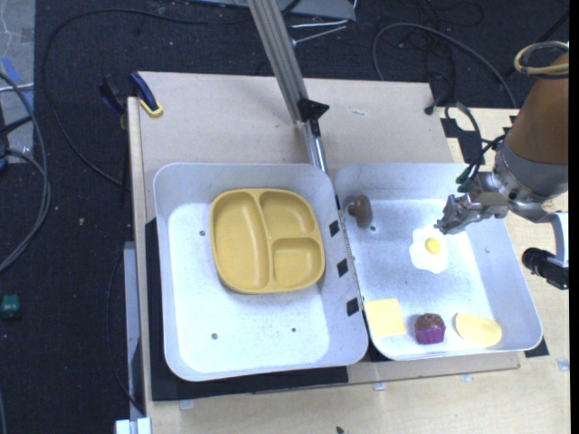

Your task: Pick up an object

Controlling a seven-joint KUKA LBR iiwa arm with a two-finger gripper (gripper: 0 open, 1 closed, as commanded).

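Fried egg [429,250] lies flat in right bin [507,269], long axis roughly up-down in view, yolk toward upper end. My tool [450,223] hovers just above-right of it; grip state unclear.

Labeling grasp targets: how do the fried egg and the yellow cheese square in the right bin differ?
The fried egg is white with a yellow yolk; the cheese square is plain yellow. The egg has a rounded, irregular outline; the cheese has straight edges and corners. The egg lies just below the gripper; the cheese sits at the bin's near left corner. Both lie flat.
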